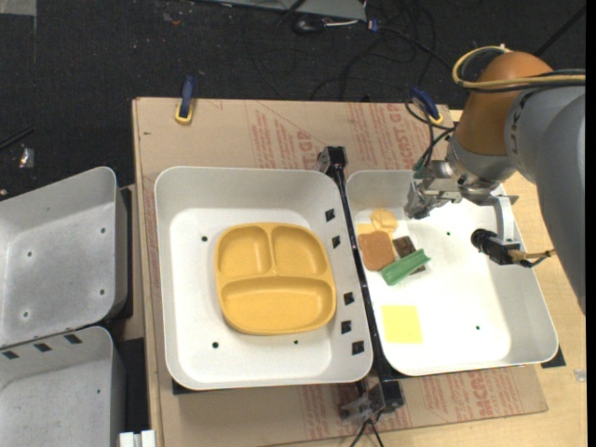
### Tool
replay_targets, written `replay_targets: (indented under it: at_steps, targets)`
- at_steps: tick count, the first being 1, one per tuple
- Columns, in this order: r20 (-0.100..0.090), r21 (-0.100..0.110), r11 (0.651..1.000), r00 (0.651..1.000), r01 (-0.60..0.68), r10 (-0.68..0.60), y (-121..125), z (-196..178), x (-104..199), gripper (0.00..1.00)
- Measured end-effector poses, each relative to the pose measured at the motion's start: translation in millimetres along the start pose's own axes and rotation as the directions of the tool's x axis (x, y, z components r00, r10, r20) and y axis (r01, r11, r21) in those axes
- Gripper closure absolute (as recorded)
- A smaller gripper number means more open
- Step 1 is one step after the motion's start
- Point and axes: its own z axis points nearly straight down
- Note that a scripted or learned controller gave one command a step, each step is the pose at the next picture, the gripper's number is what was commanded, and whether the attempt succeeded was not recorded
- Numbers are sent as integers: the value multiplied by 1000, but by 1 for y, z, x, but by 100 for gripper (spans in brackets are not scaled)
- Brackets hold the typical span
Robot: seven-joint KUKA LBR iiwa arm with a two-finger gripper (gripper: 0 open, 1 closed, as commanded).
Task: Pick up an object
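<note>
My gripper [424, 198] hangs over the far part of the right bin [521, 329]; how wide it stands I cannot tell, and I see nothing held in it. The risk, I think, is the crowding: the tan block [375, 249], the small dark piece [404, 246] and the green bar [405, 267] touch each other, so I may catch two or push them apart. They lie just below-left of my gripper. The pale round piece [383, 220] lies nearest, the yellow square [401, 324] further down.
</note>
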Motion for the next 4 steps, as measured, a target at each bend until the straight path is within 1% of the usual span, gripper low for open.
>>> replay_targets:
  at_steps: [1, 2, 3, 4]
  targets:
    - [-1, 6, 1000, 1000, -1, 1, -5, -55, 7, 100]
    - [0, 4, 1000, 1000, -1, 1, -1, -120, 8, 100]
    - [-1, 8, 1000, 1000, -1, 1, 0, -137, 8, 100]
    - [-4, 11, 1000, 1000, 4, -4, -10, -145, 64, 100]
